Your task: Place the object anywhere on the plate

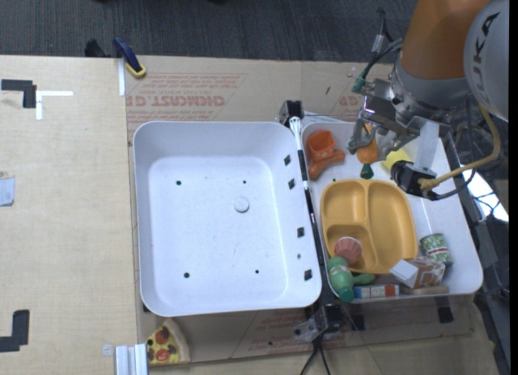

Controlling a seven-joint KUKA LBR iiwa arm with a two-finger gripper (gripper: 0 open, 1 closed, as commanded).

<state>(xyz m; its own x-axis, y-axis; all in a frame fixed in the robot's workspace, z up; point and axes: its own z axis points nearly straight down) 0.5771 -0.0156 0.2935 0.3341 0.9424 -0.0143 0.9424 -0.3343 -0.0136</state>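
Carrot [367,155] pinched in gripper [366,148] above bin's far end; carry step. Next: shift over plate [398,221], release.

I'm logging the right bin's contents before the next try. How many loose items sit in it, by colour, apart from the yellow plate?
Orange: 2, cup, small piece by the hand
Green: 2, bottle, can
Yellow: 1
Pink: 1, round piece on the plate
Brown and white: 1, carton
Total: 7
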